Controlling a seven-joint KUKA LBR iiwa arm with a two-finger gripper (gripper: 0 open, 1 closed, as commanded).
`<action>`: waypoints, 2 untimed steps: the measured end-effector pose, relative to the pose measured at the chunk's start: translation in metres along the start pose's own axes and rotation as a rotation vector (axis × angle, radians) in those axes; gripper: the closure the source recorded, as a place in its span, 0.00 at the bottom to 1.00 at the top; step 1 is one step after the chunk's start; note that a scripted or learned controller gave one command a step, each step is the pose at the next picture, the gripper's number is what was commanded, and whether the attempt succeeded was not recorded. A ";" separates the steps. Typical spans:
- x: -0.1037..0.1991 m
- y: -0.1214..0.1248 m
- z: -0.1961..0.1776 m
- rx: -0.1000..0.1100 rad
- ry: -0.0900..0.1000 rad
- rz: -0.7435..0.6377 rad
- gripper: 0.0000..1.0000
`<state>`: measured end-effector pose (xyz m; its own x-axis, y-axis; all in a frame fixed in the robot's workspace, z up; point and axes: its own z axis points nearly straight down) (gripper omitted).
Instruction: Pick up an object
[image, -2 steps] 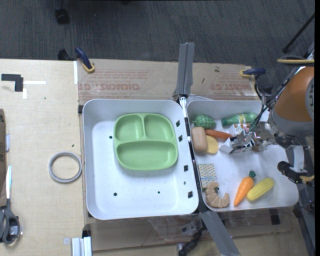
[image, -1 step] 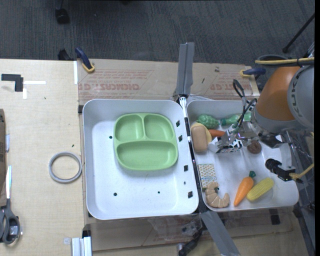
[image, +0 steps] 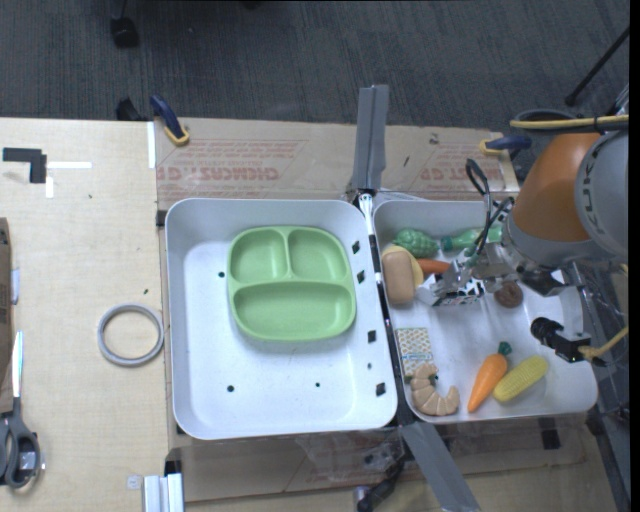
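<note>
My gripper (image: 458, 291) hangs low over the back half of the right bin (image: 560, 400), reaching in from the right. Nothing shows between its tips. Just to its left lie a tan bread-shaped toy (image: 400, 275) and a small orange carrot piece (image: 433, 266). Behind it sit a green broccoli (image: 415, 242) and another green toy (image: 466, 240). A small brown lump (image: 509, 294) rests just right of the gripper. Nearer the front are a carrot (image: 487, 379), a yellow corn cob (image: 521, 378), a tan shrimp-like toy (image: 436, 396) and a patterned square cracker (image: 414, 346).
The left bin (image: 190, 380) holds a green divided plate (image: 292, 283). On the bench to the left lie a grey tape ring (image: 130, 333) and scissors (image: 18, 442). A blue clamp (image: 170, 119) sits at the back.
</note>
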<state>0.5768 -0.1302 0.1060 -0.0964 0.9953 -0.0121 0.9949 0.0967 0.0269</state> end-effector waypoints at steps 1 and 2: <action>0.020 0.060 -0.030 0.026 0.012 -0.085 0.00; 0.003 0.014 -0.165 0.026 0.013 -0.181 0.00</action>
<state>0.5860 -0.1247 0.2709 -0.2744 0.9616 -0.0019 0.9616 0.2744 -0.0005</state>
